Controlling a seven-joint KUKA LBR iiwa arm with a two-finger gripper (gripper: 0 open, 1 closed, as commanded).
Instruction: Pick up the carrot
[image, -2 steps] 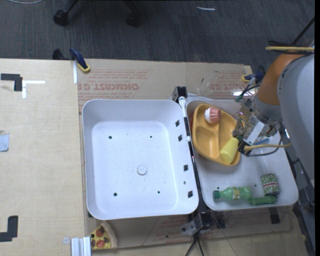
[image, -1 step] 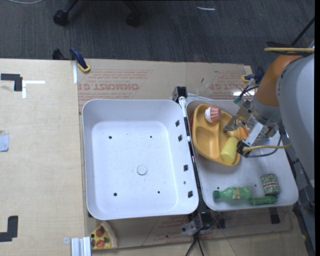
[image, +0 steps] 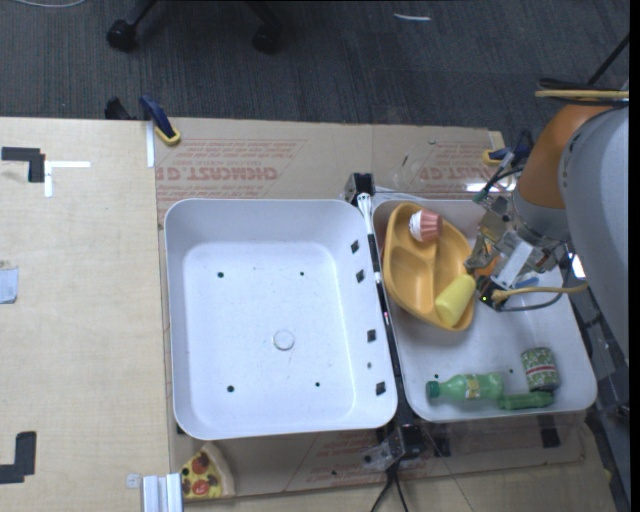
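Note:
My gripper (image: 487, 275) hangs over the right bin (image: 500, 340), at the right edge of a yellow dish (image: 400, 270). A small orange piece (image: 477, 262) shows at the gripper's tip, against the dish's rim. It may be the carrot, but it is too small and too hidden by the wrist to be sure. Whether the gripper holds it is unclear from this angle.
The yellow dish bears a pink cupcake (image: 427, 226) and a yellow block (image: 454, 297). A green bottle (image: 468, 388) and a small can (image: 540, 368) lie at the right bin's front. The left bin (image: 170, 300) holds a small white disc (image: 284, 341). A toy pizza slice (image: 203, 474) lies outside the bins.

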